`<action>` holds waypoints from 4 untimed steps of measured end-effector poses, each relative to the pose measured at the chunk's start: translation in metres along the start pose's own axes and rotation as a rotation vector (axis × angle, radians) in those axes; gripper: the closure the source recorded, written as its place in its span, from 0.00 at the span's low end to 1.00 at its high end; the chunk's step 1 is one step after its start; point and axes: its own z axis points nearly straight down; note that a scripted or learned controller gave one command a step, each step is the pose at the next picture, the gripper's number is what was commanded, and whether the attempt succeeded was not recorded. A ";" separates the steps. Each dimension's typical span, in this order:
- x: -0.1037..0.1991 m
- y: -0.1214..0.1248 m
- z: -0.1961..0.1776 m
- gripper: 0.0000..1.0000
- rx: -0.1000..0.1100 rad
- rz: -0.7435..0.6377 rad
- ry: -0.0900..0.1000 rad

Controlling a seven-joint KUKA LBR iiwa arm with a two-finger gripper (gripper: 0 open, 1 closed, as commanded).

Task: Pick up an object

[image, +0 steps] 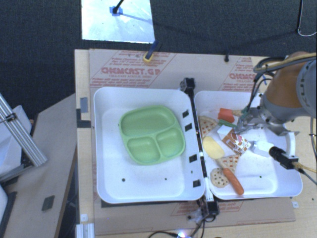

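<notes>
The right bin (277, 185) holds several toy foods: a red piece (226, 115), a pizza slice (206, 126), a yellow potato-like piece (213, 147), a printed snack packet (236, 142), a waffle (229, 162), a cookie (218, 178) and an orange carrot (234, 181). My gripper (241, 128) reaches in from the right and hangs low over the bin's upper middle, just above the snack packet and right of the red piece. Its tips are hard to make out against the clutter.
The left bin (106, 182) holds a green three-compartment tray (151, 134). A black clamp strip (194, 133) runs along the divide between the bins. The arm's grey body and cables (285, 95) cover the right bin's upper right corner.
</notes>
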 end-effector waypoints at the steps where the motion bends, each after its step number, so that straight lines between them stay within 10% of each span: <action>1: 0.009 -0.001 -0.057 1.00 0.016 -0.003 0.000; 2: 0.009 0.002 -0.108 1.00 0.018 -0.003 0.000; 4: 0.126 0.028 -0.099 1.00 0.021 -0.007 0.003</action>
